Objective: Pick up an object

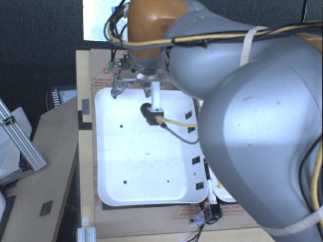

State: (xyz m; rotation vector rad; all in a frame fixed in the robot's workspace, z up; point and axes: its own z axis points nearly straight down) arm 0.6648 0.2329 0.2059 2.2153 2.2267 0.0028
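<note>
One white bin (146, 185) lies fully in my view; one gripper (135, 92) hangs over its far edge, fingers spread, gripping nothing I see.

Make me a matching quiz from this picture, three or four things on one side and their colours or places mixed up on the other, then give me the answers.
Things:
1. left bin
2. band above the wrist
3. gripper
4. cable along the arm

Descriptions:
A. orange
B. yellow
C. white, with small dark dots on its floor
D. over the far edge of the left bin

Pairs: 1-C, 2-A, 3-D, 4-B
</note>
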